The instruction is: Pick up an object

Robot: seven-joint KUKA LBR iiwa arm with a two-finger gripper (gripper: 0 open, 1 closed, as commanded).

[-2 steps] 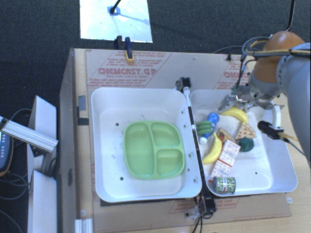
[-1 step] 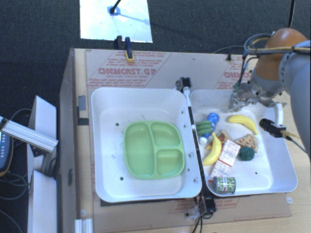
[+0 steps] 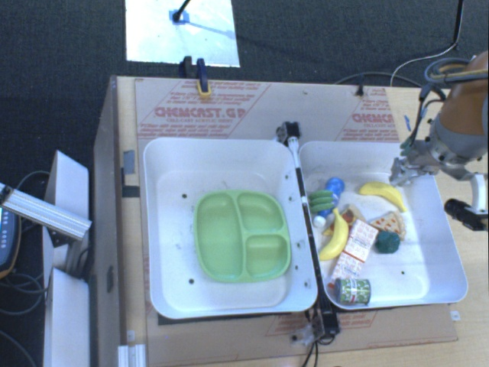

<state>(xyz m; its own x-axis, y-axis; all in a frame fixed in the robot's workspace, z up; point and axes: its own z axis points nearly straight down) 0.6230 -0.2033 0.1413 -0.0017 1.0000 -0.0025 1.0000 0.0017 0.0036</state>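
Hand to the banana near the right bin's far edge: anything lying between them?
In the camera view, bare white bin floor lies between the hand and that banana; nothing sits in the short gap.

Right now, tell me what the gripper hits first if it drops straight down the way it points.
Probably the yellow banana just below the gripper in the right bin; depth is hard to judge, so it may meet bare bin floor instead.
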